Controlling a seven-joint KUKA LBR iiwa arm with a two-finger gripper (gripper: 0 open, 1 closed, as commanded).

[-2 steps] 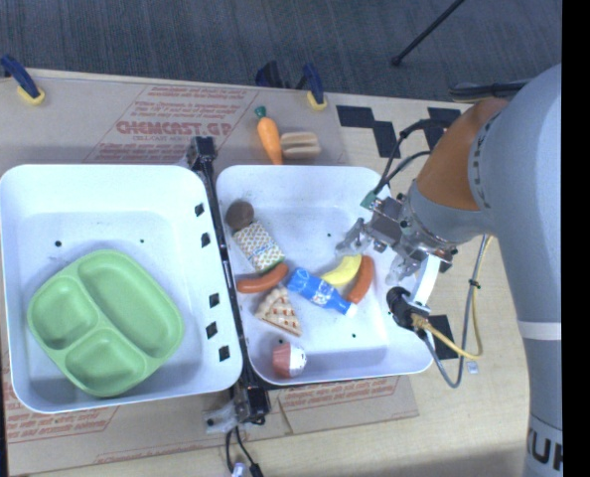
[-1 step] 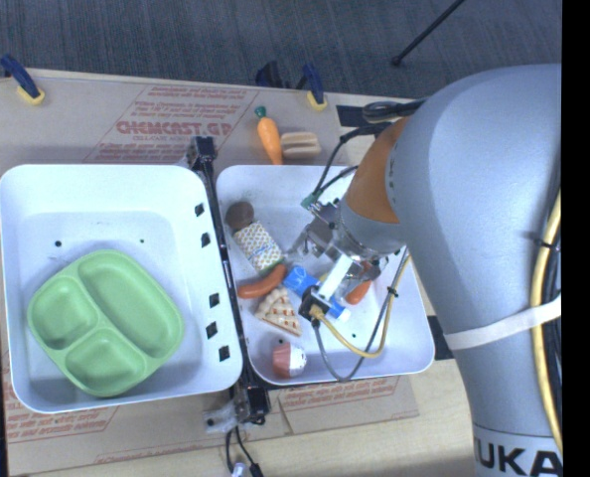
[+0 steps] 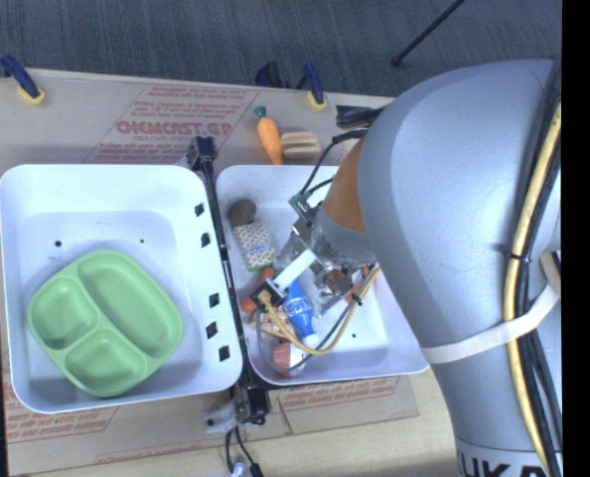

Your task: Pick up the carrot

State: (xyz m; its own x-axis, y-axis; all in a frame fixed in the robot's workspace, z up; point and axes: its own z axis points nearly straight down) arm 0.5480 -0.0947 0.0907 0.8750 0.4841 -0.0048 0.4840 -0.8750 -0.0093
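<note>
Now | I see the carrot (image 3: 268, 139) on the tabletop (image 3: 96, 107) just beyond the right bin (image 3: 394, 351) | end effector (image 3: 290, 316) low inside that bin; I cannot tell its grip | green plate (image 3: 106, 321) in left bin (image 3: 37, 192)

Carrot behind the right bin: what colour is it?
Orange with a small green top: the carrot lies outside the bins, clearest in the camera view.

I see smooth glossy grey arm casing (image 3: 464, 187), matt white plastic bins (image 3: 96, 192), a matt green plastic divided plate (image 3: 106, 323) & brown printed cardboard sheet (image 3: 176, 117) underneath.
</note>
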